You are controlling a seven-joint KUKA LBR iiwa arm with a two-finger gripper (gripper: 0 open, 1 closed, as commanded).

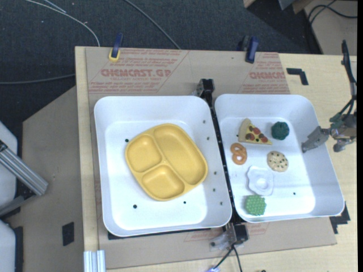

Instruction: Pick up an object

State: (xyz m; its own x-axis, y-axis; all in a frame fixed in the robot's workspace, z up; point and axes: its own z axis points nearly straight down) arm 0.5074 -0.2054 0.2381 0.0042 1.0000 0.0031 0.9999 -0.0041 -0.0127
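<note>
Two shallow white bins sit side by side on the bench. The left bin (108, 169) holds a yellow divided plate (165, 161) with three compartments, lying flat and turned at a slant near the bin's middle. The right bin (317, 191) holds six small toy foods, all resting on its floor and apart from one another. A pizza slice (253, 132) lies toward the far side, with a dark green broccoli-like piece (279, 130) just beside it on the right. Below the pizza, near the bin's left wall, lies a small pretzel (239, 153); to its right is a round speckled cookie (277, 161). Nearer the front is a white piece (260, 182) that looks like a fried egg, though its pale colour against the bin makes that hard to confirm, and just below it sits a light green knobbly piece (255, 205).

The gripper (334, 136) hangs at the right bin's right rim, reaching in from the right, well apart from every toy. One grey finger (313, 139) points down and left over the bin's edge; whether the pincer is released or clenched I cannot tell at this angle. Nothing is seen between its fingers.
</note>
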